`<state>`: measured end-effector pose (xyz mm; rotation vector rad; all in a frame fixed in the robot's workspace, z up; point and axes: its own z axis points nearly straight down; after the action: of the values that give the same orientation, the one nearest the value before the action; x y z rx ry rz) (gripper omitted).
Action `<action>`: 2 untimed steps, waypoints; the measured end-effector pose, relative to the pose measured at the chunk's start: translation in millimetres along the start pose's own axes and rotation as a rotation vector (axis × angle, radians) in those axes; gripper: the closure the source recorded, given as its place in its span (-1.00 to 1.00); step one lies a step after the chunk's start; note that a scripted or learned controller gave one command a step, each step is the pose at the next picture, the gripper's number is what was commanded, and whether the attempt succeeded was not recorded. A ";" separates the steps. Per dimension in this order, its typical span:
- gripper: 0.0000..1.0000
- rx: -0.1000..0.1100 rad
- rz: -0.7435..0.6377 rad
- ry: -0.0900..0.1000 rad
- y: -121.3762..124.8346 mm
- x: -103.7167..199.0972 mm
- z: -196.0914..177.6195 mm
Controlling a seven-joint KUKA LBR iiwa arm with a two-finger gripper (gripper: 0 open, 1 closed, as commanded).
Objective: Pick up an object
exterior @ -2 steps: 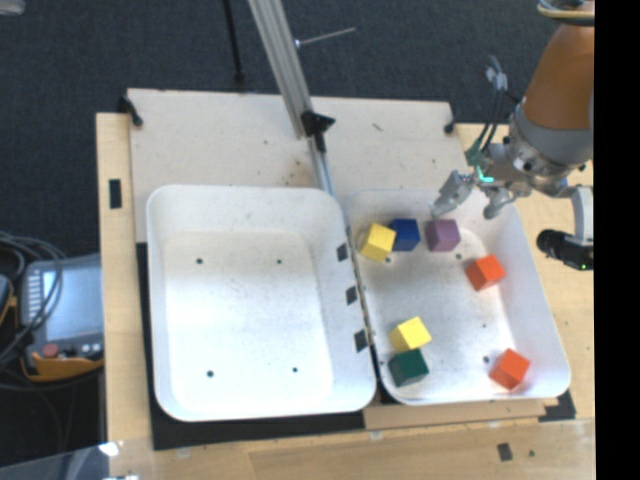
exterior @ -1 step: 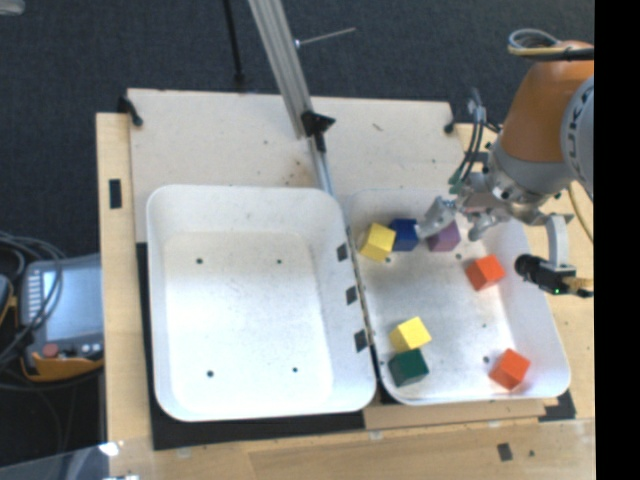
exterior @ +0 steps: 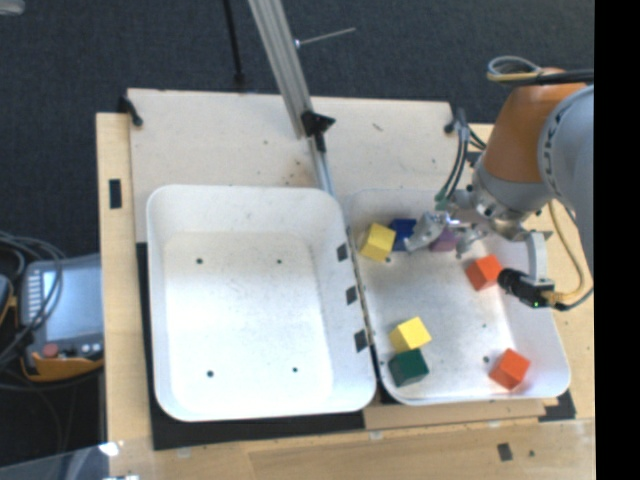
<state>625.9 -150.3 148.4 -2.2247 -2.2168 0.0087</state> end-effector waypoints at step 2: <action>1.00 -0.010 0.005 0.002 1.7 -1.9 37.2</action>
<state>627.5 -152.3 111.2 -2.2339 -2.2157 -0.0051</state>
